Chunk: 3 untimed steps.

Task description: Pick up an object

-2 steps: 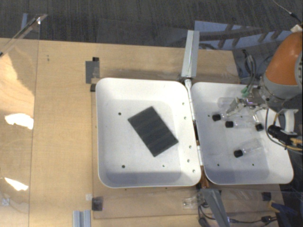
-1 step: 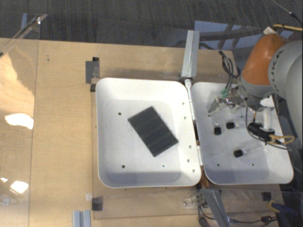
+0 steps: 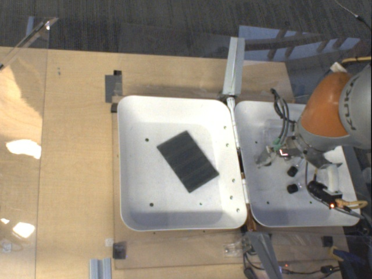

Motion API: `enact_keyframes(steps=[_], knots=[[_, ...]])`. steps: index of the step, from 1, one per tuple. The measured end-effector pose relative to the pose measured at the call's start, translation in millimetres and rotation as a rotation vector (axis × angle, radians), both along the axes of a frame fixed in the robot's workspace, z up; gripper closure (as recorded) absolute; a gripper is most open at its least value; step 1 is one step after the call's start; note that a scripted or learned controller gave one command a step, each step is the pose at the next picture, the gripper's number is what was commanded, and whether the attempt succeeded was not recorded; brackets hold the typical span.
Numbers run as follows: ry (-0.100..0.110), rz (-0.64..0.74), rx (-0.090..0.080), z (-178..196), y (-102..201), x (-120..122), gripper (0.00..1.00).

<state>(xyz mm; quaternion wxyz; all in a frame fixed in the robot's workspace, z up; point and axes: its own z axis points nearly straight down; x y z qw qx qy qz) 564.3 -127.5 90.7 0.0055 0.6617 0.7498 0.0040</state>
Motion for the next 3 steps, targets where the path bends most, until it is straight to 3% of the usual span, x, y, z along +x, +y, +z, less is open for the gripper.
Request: enact_keyframes(steps=[1, 2, 3], knots=[[0.002, 0.053, 0.003, -2, -73, 60, 0.0], [-0.007, 0.057, -0.002, 9, -73, 63, 1.0], [0.005, 0.046, -0.002, 109, -37, 107, 1.0]])
